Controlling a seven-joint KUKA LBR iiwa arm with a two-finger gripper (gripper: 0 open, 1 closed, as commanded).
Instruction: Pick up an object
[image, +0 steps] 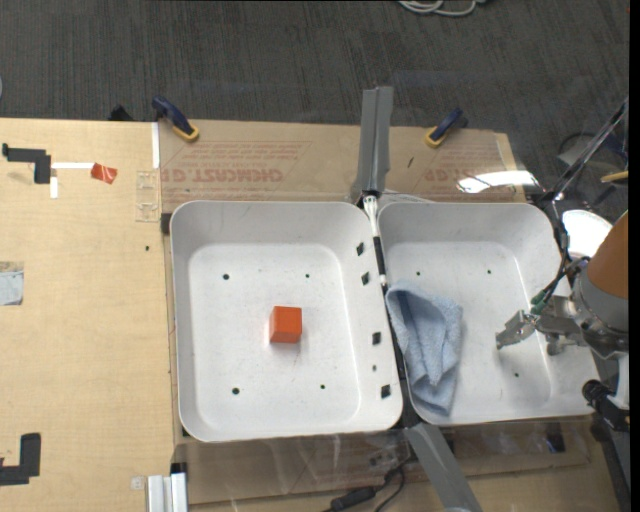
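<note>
Two white bins sat side by side on one cardboard-covered bench (300, 165). One orange block (286, 325) lay alone in the left bin (200, 300), a little toward 6 o'clock of that bin's middle, flat on the floor and well apart from every wall. One blue cloth (428, 345), crumpled, rested in the right bin (480, 240) at its 9 o'clock side, touching the divider wall and trailing toward 6 o'clock. One gripper (518, 330) hung at 3 o'clock in the right bin, near its far wall, well apart from the cloth and farther still from the block; nothing seen between the fingers, and too small and blurred to say whether apart or together. One grey arm (605, 290) reached in from 3 o'clock. Two clamps with blue and yellow handles gripped the bench's 12 o'clock edge: left clamp (174, 117) at 11 o'clock, right clamp (444, 127) at 1 o'clock. One grey bar (375, 140) ran from 12 o'clock down to the gap between the bins. One small red tag (103, 173) lay on the pale board (80, 330) at 9 o'clock.
</note>
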